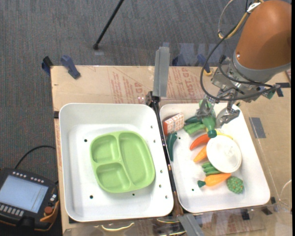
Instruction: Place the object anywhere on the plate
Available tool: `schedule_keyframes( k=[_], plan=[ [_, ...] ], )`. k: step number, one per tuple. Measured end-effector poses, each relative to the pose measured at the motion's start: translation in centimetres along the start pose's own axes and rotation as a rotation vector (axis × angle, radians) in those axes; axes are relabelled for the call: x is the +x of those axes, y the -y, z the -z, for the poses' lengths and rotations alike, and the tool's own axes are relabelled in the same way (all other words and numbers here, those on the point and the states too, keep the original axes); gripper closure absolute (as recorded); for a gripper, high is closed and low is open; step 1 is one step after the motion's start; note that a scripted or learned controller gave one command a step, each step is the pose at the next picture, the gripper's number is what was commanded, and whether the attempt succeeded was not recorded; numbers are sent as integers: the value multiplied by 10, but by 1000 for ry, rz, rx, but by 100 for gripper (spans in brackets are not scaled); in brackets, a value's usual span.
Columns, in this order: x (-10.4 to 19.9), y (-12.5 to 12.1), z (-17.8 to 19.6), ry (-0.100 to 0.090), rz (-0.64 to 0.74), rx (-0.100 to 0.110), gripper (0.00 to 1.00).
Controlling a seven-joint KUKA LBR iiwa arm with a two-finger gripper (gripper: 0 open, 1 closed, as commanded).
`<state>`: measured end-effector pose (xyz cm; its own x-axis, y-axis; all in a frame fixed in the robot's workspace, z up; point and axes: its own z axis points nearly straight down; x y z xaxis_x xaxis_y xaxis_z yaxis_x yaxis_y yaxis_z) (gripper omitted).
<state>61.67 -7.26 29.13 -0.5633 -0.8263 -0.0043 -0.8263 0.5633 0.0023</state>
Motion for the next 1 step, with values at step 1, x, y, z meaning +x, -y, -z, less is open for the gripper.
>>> schedule_keyframes(
  k=[1],
  plan=[
    [-50,-35,-72,-4,77,-8,100]
  ],
)
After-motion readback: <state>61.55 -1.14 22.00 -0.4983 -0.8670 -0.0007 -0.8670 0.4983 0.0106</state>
